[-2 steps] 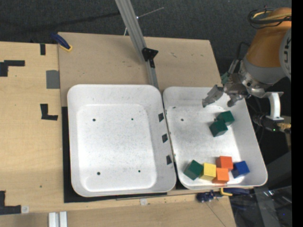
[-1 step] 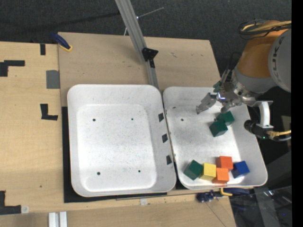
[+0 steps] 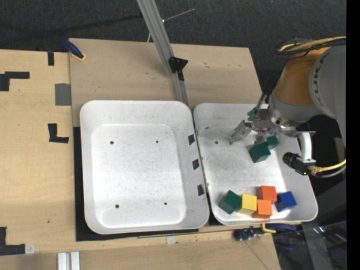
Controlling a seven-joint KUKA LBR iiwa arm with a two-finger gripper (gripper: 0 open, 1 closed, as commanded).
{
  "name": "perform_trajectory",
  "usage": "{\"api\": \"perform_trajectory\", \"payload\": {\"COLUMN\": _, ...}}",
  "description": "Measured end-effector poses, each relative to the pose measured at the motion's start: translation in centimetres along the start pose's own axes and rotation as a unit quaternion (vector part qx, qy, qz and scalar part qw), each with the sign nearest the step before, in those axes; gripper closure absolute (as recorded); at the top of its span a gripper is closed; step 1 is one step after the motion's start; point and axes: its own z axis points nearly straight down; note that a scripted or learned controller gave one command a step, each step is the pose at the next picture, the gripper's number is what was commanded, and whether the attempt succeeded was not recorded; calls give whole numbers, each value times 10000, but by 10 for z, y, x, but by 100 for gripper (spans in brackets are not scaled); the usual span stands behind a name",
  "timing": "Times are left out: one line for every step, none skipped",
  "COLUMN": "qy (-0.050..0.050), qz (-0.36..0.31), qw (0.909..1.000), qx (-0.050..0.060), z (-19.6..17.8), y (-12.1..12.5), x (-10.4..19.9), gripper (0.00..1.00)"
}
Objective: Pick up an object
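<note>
My gripper point(image 3: 254, 139) hangs over the upper middle of the right bin point(image 3: 219, 167), reaching in from the right on the grey arm with its orange band. It is open: one finger point(image 3: 238, 133) juts out to the left. A dark green block point(image 3: 260, 152) lies just below the gripper, close to its right side, and is not clamped. Along the bin's front edge sits a cluster of blocks: green point(image 3: 229, 201), yellow point(image 3: 248, 202), two orange point(image 3: 265, 200) and blue point(image 3: 286, 200).
The left bin point(image 3: 93, 151) stands beside the right one, with a raised rim between them. A metal strut point(image 3: 163, 38) slants across the bench behind the bins. Cables point(image 3: 315, 170) hang at the arm's right side.
</note>
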Motion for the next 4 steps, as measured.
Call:
{"api": "perform_trajectory", "payload": {"qy": 4, "qz": -11, "qw": 10000, "qx": -22, "z": -13, "y": 1, "x": 1, "gripper": 100}}
{"api": "perform_trajectory", "payload": {"qy": -6, "qz": 0, "qw": 10000, "qx": -58, "z": -71, "y": 1, "x": -8, "gripper": 100}}
{"api": "perform_trajectory", "payload": {"qy": -4, "qz": -6, "qw": 10000, "qx": -59, "z": -122, "y": 2, "x": -8, "gripper": 100}}
{"api": "perform_trajectory", "payload": {"qy": 9, "qz": -30, "qw": 10000, "qx": -26, "z": -106, "y": 5, "x": 49, "gripper": 100}}
